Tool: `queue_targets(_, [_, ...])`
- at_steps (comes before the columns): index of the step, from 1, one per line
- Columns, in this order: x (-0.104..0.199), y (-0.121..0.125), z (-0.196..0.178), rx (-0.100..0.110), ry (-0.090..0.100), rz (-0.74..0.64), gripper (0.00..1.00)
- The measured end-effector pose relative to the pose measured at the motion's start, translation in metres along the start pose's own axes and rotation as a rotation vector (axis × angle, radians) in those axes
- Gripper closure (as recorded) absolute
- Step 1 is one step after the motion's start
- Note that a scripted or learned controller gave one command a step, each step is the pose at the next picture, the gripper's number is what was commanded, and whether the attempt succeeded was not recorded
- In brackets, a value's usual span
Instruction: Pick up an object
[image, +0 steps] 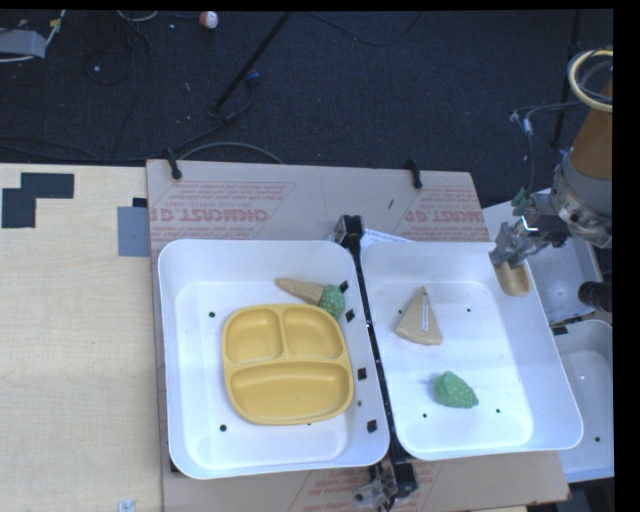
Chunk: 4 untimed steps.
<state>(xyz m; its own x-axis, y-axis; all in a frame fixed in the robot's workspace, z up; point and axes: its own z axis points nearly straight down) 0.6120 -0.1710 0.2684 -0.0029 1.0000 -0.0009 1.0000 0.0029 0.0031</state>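
Observation:
My gripper (513, 258) hangs over the far right rim of the right bin (540, 400). A small tan piece (515, 279) sticks out below its fingers, which are shut on it. Lower in the same bin lie a tan wedge (420, 320) near the middle and a green lump (455, 390) toward the front. In the left bin (185, 400) a yellow divided plate (288, 362) lies flat, and a tan cone with a green tip (312, 292) rests just behind it.
A black divider (365, 340) runs between the two bins. Both stand on a cardboard sheet (290, 200) on the bench. The arm's orange band (598, 140) rises at the right edge, with cables near it.

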Motion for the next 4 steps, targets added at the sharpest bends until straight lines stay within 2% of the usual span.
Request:
queue_targets(2, [0.105,-0.010,0.030,0.009,0.003,-0.002,1.00])
queue_targets(4, [0.230,-0.020,0.029,0.009,0.003,-0.003,1.00])
